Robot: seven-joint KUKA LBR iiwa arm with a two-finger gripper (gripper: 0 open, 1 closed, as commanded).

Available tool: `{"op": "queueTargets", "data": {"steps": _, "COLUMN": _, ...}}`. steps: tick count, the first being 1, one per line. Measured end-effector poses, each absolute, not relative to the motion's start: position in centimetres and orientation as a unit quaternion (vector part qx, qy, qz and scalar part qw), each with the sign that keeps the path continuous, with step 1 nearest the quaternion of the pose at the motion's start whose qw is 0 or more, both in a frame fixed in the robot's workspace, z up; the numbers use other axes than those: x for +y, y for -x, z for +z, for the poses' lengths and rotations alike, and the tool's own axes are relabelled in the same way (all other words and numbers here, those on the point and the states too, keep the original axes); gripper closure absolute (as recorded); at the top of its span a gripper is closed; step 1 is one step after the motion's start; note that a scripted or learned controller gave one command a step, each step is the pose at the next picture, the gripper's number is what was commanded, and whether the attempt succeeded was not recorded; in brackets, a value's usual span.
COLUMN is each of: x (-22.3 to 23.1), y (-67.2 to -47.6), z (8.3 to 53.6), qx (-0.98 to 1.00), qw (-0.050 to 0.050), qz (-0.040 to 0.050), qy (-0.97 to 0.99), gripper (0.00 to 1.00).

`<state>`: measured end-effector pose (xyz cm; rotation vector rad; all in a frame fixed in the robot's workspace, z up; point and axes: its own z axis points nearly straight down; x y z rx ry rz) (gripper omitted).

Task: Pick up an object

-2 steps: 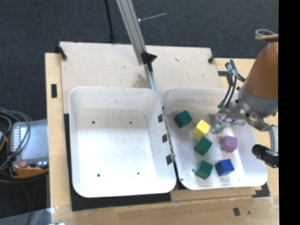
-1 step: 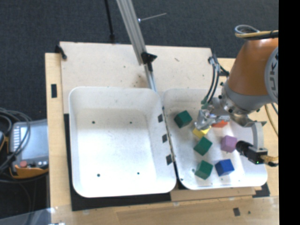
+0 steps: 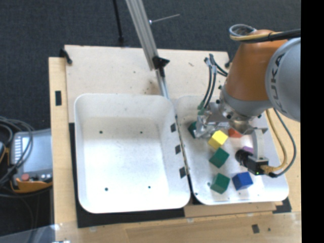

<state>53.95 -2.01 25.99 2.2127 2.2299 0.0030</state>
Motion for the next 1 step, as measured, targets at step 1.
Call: {"op": "queueTargets", "data": {"steps": 1, "x": 3.94, "y": -55.02, "z": 25.38, "qx": 0.71, "qw": 0.0, "qz": 0.0006, "qy": -0.704, "gripper": 1.0}}
